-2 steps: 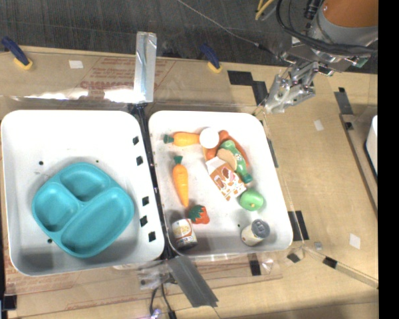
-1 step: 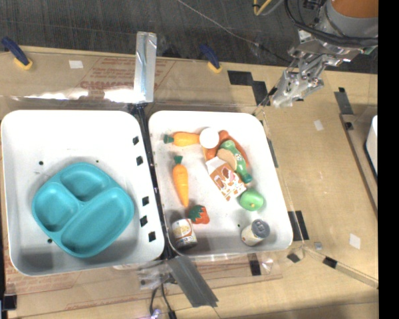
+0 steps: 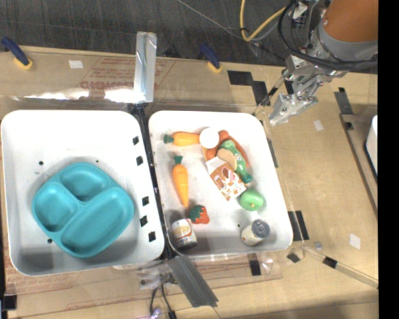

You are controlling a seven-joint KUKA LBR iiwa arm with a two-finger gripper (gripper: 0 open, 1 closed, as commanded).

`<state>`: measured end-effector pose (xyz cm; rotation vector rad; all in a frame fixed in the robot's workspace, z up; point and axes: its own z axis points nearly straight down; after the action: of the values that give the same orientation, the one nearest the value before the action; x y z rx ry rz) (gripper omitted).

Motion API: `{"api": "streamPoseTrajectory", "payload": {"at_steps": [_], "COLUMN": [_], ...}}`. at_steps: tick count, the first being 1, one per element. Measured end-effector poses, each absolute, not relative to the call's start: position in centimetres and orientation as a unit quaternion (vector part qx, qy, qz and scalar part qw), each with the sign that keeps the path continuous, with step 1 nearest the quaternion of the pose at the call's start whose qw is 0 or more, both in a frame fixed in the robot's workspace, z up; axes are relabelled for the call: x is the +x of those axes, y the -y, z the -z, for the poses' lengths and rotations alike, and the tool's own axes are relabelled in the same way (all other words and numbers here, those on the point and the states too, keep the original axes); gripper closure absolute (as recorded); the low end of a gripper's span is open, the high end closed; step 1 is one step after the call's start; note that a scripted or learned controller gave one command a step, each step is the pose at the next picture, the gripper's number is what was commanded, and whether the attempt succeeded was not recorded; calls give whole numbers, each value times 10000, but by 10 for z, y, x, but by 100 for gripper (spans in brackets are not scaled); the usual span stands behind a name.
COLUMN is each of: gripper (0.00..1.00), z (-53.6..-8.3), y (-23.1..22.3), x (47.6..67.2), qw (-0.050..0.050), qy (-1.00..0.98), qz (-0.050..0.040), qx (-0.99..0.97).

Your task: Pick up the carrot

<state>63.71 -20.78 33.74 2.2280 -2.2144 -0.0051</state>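
Surface [image 3: 319, 178]: tan board carrying two shallow white bins side by side.

Left bin [image 3: 26, 131]: one teal divided plate [image 3: 83, 208] with three compartments, lying toward the bin's near half.

Right bin [image 3: 269, 171]: toy foods and small containers.
- Carrot [image 3: 180, 182]: orange, green top pointing to the far side, lying lengthwise near the bin's left wall, apart from other items.
- Second orange vegetable [image 3: 184, 139], by the far wall, just beside a white round piece [image 3: 209, 137].
- Small printed carton [image 3: 225, 179], centre-right, tilted.
- Green apple [image 3: 251, 200], just beside the carton.
- Strawberry [image 3: 197, 213], near the carrot's tip.
- Small can [image 3: 183, 233], near-left corner.
- Grey-lidded jar [image 3: 255, 230], near-right corner.

Hand [image 3: 284, 112]: above the surface just outside the right bin's far-right corner, well apart from the carrot; nothing between its fingers; whether they are spread or pressed together cannot be told.
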Motion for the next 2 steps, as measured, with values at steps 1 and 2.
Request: {"api": "streamPoseTrajectory", "payload": {"at_steps": [1,2], "gripper": [100,100], "z": [-357,-351], "y": [209,204], "x": [657,658], "qw": [-13,-1], "qy": [6811,6257], "qz": [-12,10], "qx": [7322,7800]}}
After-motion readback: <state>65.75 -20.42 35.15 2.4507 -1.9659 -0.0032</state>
